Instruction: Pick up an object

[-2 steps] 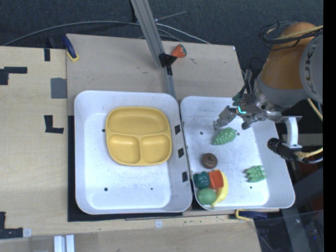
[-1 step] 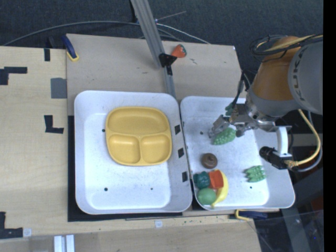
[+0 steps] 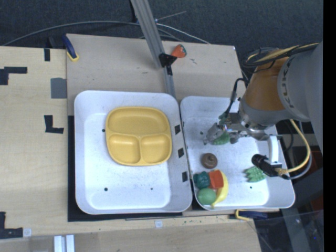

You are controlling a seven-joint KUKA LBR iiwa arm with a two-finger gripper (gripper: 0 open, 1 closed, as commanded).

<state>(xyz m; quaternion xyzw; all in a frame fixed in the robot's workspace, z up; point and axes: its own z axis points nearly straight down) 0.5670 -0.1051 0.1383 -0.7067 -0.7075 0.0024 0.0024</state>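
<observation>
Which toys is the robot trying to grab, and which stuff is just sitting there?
For the job:
two-finger gripper over the right white bin
small green item at its fingertips
brown round piece
green leafy toy
orange, teal, green and yellow toy cluster

Just lying about:
yellow divided plastic plate
left white bin

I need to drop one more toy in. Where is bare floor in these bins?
Left bin: a free strip in front of the yellow tray. Right bin: free along its far wall; crowded at the near-left corner's toy cluster and around the claw.
</observation>
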